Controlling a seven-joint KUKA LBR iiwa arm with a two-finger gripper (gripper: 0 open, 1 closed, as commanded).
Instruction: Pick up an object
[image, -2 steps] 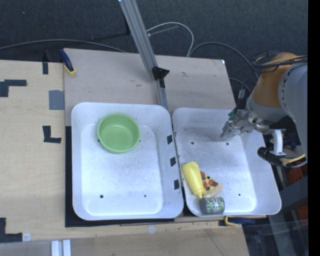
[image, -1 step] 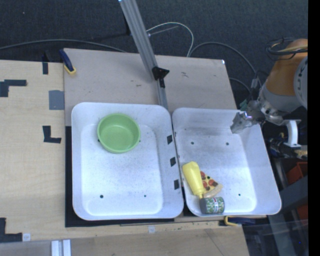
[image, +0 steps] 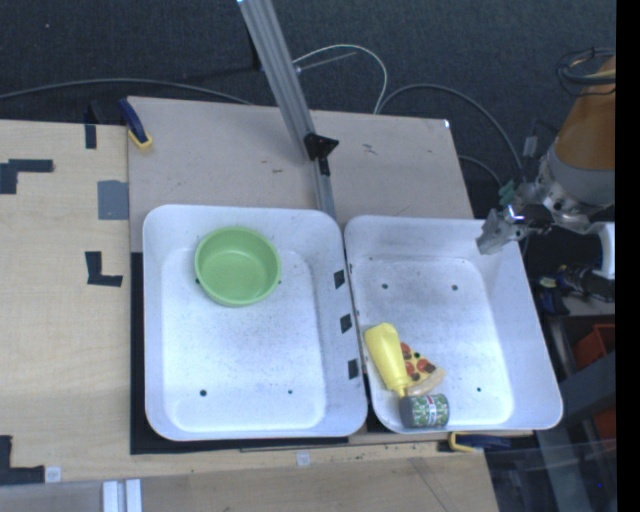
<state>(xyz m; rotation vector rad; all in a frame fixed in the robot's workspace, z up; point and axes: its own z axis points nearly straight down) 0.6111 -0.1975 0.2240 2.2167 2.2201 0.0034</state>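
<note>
Well below and left of the end effector (image: 495, 234), whose state cannot be told, the yellow bottle (image: 387, 358) lies in the right bin (image: 520, 330), long axis running toward the can (image: 425, 410).

Even, diffuse overhead light, moderately bright, no hard shadows. The two white bins (image: 250, 420) read bright with mild glare on their rims and raised inner edges, but dark specks on the floors stay visible. The green bowl (image: 237, 265) casts only a faint soft shadow at its base. Overall soft, low-res, slightly noisy. The dark floor along the top edge is underexposed. The arm (image: 585, 150) at the right edge looks slightly blurred.
</note>
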